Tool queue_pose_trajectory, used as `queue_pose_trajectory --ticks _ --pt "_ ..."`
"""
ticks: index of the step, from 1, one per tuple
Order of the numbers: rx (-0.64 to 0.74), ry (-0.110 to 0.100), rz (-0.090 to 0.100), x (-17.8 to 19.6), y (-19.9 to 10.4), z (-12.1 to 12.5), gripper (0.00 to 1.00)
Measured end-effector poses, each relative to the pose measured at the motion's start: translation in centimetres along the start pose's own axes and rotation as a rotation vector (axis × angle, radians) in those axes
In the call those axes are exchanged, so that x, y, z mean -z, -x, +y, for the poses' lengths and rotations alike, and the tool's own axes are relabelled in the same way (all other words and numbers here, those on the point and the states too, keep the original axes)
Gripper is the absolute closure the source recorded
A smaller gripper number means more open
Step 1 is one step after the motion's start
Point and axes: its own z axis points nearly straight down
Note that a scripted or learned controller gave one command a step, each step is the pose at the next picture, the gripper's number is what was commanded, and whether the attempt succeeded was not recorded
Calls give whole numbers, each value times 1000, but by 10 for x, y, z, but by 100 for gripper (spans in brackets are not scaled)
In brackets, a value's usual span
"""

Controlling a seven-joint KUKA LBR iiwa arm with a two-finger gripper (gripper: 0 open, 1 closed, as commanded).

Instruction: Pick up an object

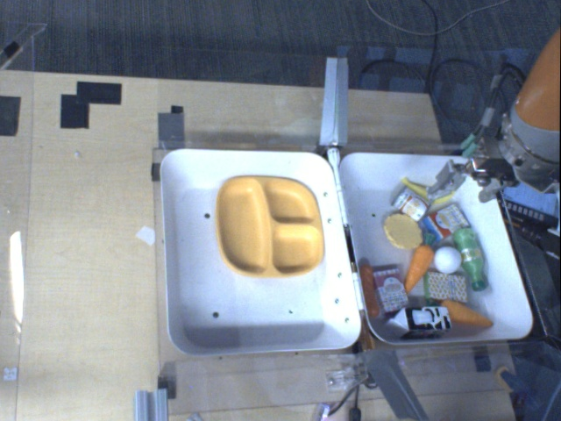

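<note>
Camera view: claw [456, 173] hovers over the right bin's [517, 318] far edge — fingers seemingly spread, pinching nothing — yellow packet [414, 188] just left, green bottle [470, 257] nearer the camera.

The tool [458, 175] hangs over the right bin [517, 305], just above a small can [408, 203].

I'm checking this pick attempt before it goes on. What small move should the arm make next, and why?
Probably lower the gripper a little onto the pile. It sits over the far part of the right bin, above the yellow packet and the small can, with nothing seen between its fingers, so nothing looks picked yet.
</note>
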Motion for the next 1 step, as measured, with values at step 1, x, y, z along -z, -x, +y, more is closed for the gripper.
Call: queue_pose_trajectory --ticks 1 --pt "49 -1 0 -120 3 -30 0"
